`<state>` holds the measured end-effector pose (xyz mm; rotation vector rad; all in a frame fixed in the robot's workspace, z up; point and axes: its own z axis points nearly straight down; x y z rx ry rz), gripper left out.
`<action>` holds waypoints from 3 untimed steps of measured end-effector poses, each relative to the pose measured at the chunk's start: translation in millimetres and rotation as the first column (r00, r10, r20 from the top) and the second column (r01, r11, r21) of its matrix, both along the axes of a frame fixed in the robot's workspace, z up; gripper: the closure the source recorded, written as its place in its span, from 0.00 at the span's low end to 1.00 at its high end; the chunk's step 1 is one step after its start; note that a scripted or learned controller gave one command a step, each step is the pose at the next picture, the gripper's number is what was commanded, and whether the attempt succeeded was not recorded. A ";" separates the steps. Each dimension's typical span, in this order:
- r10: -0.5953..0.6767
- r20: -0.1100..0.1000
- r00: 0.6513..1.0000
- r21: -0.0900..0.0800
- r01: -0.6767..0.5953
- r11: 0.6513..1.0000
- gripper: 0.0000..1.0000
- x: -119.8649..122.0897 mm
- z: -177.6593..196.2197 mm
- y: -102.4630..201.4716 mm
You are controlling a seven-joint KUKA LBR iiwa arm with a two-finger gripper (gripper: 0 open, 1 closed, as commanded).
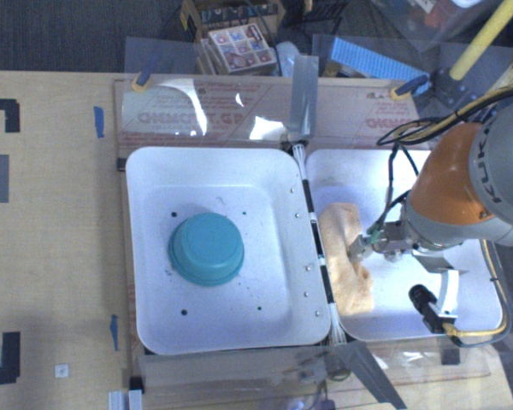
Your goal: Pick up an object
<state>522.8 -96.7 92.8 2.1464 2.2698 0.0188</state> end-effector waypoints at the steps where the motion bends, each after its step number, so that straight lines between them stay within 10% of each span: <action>1: -0.029 0.000 1.000 0.002 0.029 1.000 0.00 -29.1 -0.4 -0.3; 2: -0.030 0.001 1.000 0.006 0.030 1.000 1.00 -28.3 9.7 0.5; 3: 0.097 -0.021 0.995 0.002 -0.097 0.995 1.00 24.6 124.0 39.7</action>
